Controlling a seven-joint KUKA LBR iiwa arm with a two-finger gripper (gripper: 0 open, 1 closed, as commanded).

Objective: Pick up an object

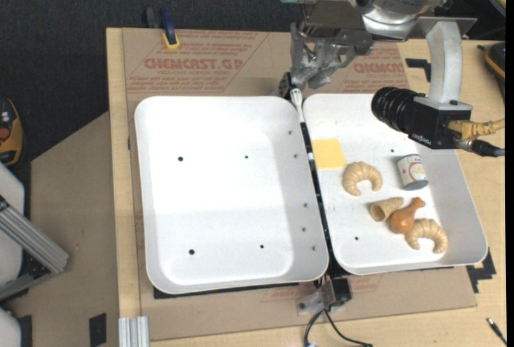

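The right bin [450, 257] holds a flat yellow square [328, 153], a pale croissant [362, 177], a small grey can [411, 169], a brown cone-shaped piece [385, 209] touching an orange drumstick [406, 217], and a second croissant [426, 234]. My gripper [309, 72] hangs over the far end of the seam between the two bins, well behind the yellow square. Nothing shows in its grasp. The arm's bulk hides the bench behind it.
The left bin [148, 177] lies beside the right one on a cardboard sheet [201, 56]. A black cylinder [401, 114] on a white bracket juts over the right bin's far edge. A blue and yellow clamp [167, 28] sits at the back left.
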